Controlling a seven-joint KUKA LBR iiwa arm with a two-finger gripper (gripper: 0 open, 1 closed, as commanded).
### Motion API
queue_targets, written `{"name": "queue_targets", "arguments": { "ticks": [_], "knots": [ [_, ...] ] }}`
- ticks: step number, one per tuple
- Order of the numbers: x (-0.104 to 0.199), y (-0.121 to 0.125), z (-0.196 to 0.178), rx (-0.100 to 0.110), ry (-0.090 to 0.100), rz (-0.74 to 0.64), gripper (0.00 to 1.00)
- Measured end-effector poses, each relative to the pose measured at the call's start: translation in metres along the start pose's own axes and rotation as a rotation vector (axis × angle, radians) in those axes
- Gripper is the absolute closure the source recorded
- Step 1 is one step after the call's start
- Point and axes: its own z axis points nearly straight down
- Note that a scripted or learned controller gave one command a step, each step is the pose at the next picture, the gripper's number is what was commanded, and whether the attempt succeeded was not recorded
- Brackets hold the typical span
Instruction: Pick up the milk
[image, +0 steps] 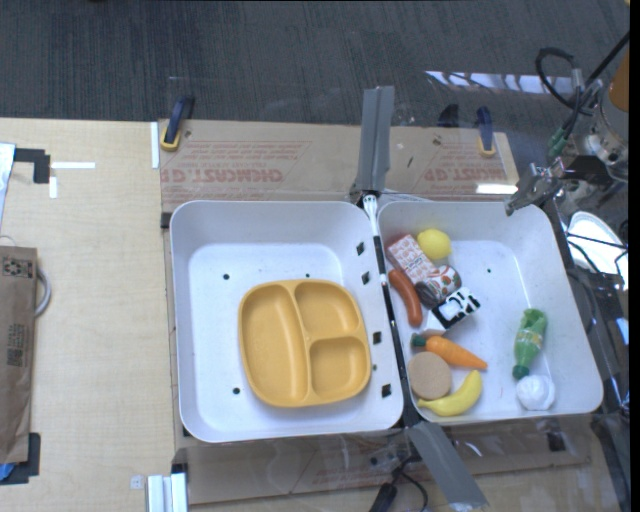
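Here, the left bin (190, 330) holds a yellow divided plate (305, 342), while the right bin (560, 300) holds the milk (455, 307), a small black-and-white carton lying near the middle, between a sausage (405, 297) and a green bottle (529, 340). A carrot (452, 351) lies just below it. Up at the far right the end effector (540, 185) hovers over the bin's back corner, well apart from the milk; whether it is open or closed, I cannot tell.
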Motion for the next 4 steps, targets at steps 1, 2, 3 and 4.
{"name": "queue_targets", "arguments": {
  "ticks": [1,2,3,4],
  "knots": [
    [0.000,0.000,-0.009,0.000,-0.002,-0.002,1.00],
    [0.032,-0.039,-0.086,0.001,-0.001,0.523,1.00],
    [0.034,-0.001,-0.067,0.001,-0.001,0.453,1.00],
    [0.076,-0.061,0.068,0.002,0.000,0.302,1.00]
  ]
}}
